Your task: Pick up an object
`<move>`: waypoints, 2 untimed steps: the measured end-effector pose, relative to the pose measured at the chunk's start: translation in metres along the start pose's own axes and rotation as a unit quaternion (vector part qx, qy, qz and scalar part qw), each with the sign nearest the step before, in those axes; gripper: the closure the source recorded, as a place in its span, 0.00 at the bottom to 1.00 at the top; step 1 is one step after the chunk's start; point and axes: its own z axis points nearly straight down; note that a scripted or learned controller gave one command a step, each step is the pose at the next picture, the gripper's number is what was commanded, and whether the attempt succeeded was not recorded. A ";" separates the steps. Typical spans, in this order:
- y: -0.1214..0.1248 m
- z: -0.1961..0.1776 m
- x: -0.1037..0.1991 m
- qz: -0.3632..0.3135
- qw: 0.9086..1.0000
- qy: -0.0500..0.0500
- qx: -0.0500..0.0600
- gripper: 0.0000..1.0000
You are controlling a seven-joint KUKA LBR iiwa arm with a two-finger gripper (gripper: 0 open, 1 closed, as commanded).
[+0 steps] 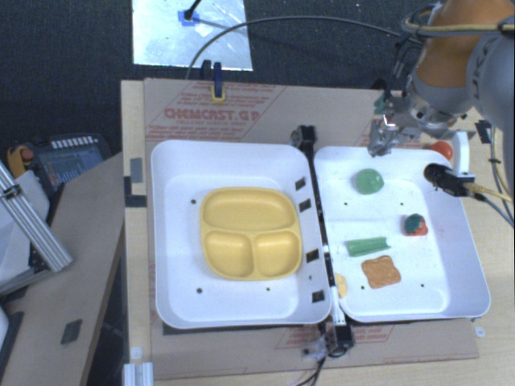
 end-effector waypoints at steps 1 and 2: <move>-0.014 -0.009 0.047 -0.001 1.000 0.001 0.001 1.00; -0.044 -0.005 0.097 -0.002 1.000 0.001 0.003 1.00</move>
